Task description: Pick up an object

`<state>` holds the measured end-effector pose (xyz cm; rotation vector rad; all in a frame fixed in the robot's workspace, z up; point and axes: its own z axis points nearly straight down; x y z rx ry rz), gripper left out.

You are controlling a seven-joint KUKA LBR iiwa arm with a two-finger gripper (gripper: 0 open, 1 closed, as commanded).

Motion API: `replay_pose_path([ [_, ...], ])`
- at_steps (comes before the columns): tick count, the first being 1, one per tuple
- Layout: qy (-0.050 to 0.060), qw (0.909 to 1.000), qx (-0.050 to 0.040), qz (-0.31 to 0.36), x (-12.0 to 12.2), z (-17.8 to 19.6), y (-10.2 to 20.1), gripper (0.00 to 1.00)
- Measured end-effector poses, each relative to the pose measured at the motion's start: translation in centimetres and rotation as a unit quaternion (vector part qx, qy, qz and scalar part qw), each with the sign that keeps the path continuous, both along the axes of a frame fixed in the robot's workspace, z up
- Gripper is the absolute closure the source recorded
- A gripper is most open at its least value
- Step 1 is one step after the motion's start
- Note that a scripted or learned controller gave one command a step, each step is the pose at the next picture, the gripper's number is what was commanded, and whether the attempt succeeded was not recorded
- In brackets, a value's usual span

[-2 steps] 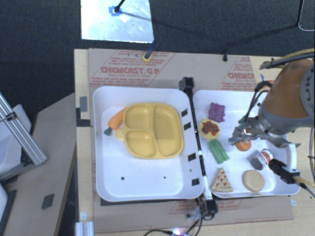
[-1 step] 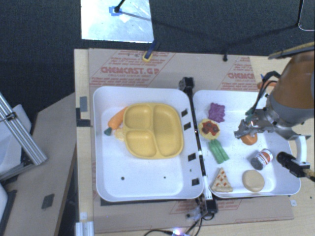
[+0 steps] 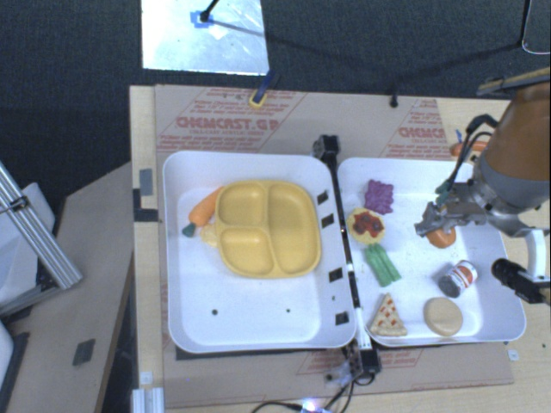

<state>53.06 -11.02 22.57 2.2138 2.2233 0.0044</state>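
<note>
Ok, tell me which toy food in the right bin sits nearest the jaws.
The orange piece, right beneath the gripper near the right bin's far right side. The can lies further toward the front, and the purple grapes further left.

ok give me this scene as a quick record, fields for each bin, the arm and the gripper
left bin: yellow divided plate, carrot touching its left edge
right bin: purple grapes, small pizza round, green piece, pizza slice, can, beige disc, orange object
arm: reaches in from the right
gripper: over the orange object, grasp unclear
</note>
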Motion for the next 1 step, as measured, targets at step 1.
replay_pose_path([
  [1, 0.002, 1.0000, 0.0017, 0.003, -1.00, 0.47, 5.19, 1.00],
])
